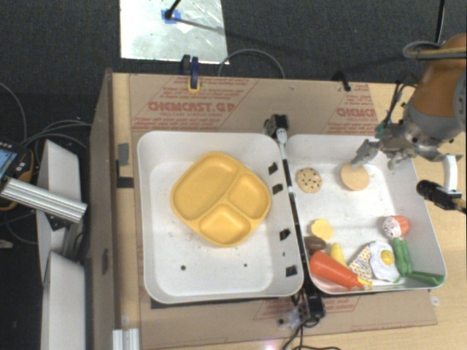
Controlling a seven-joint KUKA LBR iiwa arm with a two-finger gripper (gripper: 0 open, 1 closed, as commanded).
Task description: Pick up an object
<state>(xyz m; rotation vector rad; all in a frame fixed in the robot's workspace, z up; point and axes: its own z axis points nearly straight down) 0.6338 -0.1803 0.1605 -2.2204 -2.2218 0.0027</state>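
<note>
Tan and round, the flat disc (355, 178) in the right bin (332, 146) sits just below the gripper (379, 152), which hovers at the bin's far right part. You can see one pale finger angled down toward the disc, but whether the fingers are spread or closed you cannot tell, and nothing shows between them. So count the pick as not yet made: descent, closing and lift all remain. The yellow divided plate (221, 197) lies alone in the left bin (164, 268). Red print on the cardboard (219, 100) behind reads roughly "CHEMCAST GP"; a second print is cut off.
</note>
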